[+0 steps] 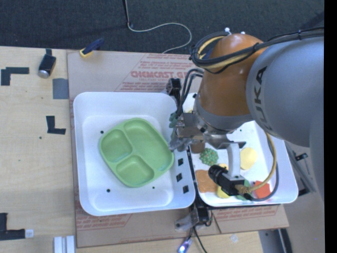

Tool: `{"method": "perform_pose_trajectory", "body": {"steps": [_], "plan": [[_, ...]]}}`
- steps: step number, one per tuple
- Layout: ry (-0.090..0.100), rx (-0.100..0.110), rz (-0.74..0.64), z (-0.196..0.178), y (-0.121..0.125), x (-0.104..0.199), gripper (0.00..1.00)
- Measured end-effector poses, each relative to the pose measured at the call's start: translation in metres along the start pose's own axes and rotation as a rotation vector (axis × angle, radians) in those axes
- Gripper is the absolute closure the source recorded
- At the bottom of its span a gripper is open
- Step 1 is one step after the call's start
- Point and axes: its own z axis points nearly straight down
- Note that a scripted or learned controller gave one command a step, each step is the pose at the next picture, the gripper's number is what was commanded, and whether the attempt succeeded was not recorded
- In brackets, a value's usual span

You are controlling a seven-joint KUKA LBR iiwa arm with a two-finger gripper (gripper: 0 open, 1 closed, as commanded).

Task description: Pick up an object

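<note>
My gripper (pixel 181 137) hangs below the grey wrist and its orange band (pixel 227 83), low over the ridge between the two bins. It sits right beside the near right edge of a green divided plate (pixel 136 151) lying in the left bin (pixel 89 141). In the right bin (pixel 284 194), just right of the gripper, lie a small green bumpy object (pixel 209 155), a pale yellow piece (pixel 247 156), an orange piece (pixel 204 181) and a red-orange piece (pixel 262 190). The arm hides much of that bin. I see nothing held.
A black cable plug (pixel 224 179) and an orange cable loop (pixel 271 167) dangle from the arm over the right bin. Cardboard (pixel 152 73) lies beneath the bins. A small dark cylinder (pixel 46 65) and a blue-yellow tool (pixel 92 46) rest on the bench at far left.
</note>
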Motion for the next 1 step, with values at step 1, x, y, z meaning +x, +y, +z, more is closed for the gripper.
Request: {"method": "perform_pose_trajectory", "body": {"steps": [1], "plan": [[0.0, -0.004, 0.004, -0.106, 0.0011, 0.0145, 1.0]]}}
